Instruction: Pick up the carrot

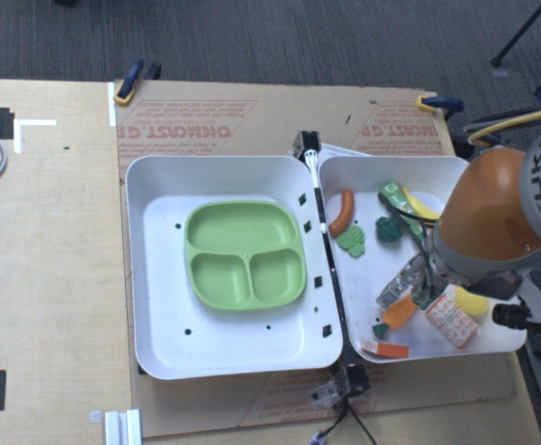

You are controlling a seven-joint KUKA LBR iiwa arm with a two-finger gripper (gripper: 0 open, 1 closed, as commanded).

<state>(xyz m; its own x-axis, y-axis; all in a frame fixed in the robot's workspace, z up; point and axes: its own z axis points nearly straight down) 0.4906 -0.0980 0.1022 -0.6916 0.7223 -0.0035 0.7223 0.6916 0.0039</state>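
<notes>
The grey arm [493, 216] with its orange band reaches into the right-hand bin [363, 170], and its fingers [398, 288] point down at a slant toward the near part of that bin. From this angle the metal parts overlap, so it cannot be told whether they are spread or closed. The carrot [400, 313], a short orange piece with a dark green tuft at its end, lies just below the fingertips, touching or very nearly touching them (the view does not settle which), and it rests on the bin floor. Nearer the bin's front edge than the fingers lies a red-orange piece [388, 349]. To the arm's side of the fingers sit a white and red packet [452, 321] and a yellow item [471, 301]. Beyond the fingers, toward the far wall, are a dark green vegetable [388, 230], a light green one [350, 239], a sausage [342, 211] and a yellow-green item [408, 202]. Well apart from the fingers, the left bin [150, 276] holds a green divided plate [196, 239]. Both bins stand on the bench [48, 276].
</notes>
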